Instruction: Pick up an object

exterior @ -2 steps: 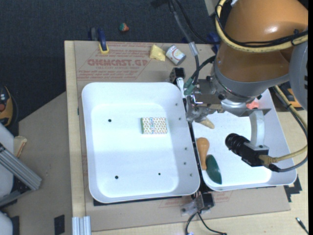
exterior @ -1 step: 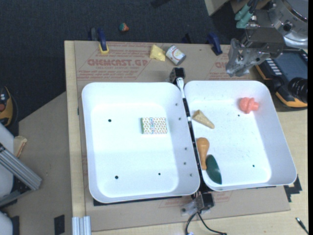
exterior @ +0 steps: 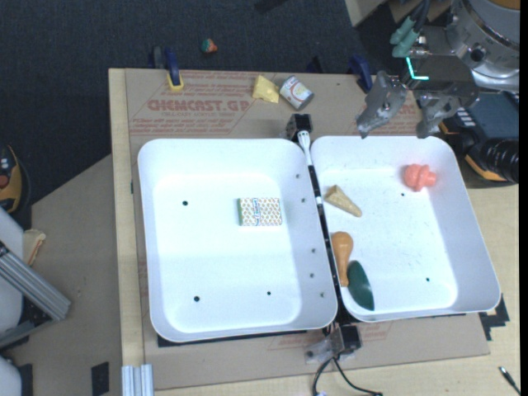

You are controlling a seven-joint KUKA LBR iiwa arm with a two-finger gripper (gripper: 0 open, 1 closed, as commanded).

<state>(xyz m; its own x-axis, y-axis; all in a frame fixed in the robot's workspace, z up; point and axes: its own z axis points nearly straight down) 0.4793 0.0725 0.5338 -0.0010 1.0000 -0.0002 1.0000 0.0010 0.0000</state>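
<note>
1. Jaws first: from my seat the gripper (exterior: 404, 114) hangs over the far rim of the right bin (exterior: 462, 304) with its two fingers spread apart and nothing between them, so I read it as open and carrying no load.

2. Going left to right, the left bin (exterior: 165, 221) holds one item, a small flat sponge-like pad (exterior: 260, 211) with a printed top, lying near the middle. I judge it light and soft; it should give under a squeeze, and I would take it across its short sides.

3. Near the divider in the right bin I count three pieces: one tan wedge (exterior: 342, 200), one orange cone-shaped piece (exterior: 341, 250) and one dark green piece (exterior: 360, 285). The orange and green ones are touching or nearly so, close against the bin's left wall. They look like small toy foods, probably light, stiff and a bit slick. The wall leaves little room for a finger on that side.

4. Further right lies one lumpy pink toy (exterior: 419, 176), well apart from the rest and nearest the gripper. I judge it the easiest candidate: light, with bumps that could catch the fingers, best pinched across its middle.

5. On the surface behind the bins I count one yellow wedge (exterior: 266, 90) and one small white-and-grey block (exterior: 296, 92), just beside each other.
</note>
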